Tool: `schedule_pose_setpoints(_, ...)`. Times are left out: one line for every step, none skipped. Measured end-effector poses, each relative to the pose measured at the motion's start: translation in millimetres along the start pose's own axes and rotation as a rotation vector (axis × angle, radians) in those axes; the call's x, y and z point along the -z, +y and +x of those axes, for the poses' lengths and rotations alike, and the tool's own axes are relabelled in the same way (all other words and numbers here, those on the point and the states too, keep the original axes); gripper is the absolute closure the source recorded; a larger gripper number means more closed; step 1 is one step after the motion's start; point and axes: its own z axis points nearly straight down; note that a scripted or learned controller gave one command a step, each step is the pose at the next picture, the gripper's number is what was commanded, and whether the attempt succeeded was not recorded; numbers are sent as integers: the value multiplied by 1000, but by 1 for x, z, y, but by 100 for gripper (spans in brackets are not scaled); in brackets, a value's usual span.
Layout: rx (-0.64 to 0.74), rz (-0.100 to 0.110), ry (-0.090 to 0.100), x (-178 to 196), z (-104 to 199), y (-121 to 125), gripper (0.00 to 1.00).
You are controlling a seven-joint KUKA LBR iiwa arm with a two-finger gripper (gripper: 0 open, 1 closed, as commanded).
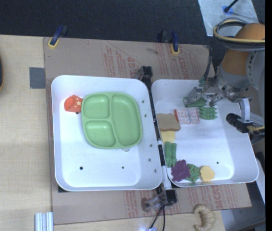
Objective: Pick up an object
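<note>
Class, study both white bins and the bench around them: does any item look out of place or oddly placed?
Yes. A tan curled shrimp-like toy lies on the cardboard outside the right white bin, while other toy foods sit inside. A red toy is partly tucked under the green divided plate.

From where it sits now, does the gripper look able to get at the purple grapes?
Probably yes: the purple grapes lie uncovered in the right bin, and the gripper hangs over that same bin.

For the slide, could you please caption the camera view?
KUKA arm's gripper hovers at a green toy in the right bin; a green divided plate fills the left bin.
</note>
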Motion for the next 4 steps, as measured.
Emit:
schedule_pose_setpoints(0, -1, -1, 0, -18, 0, 0)
schedule_pose_setpoints(0, -2, -1, 0, -30, 0, 0)
schedule_pose_setpoints(0, -3, -2, 0, -33, 0, 0)
schedule_pose_setpoints(3, -2, -1, 0, -33, 0, 0)
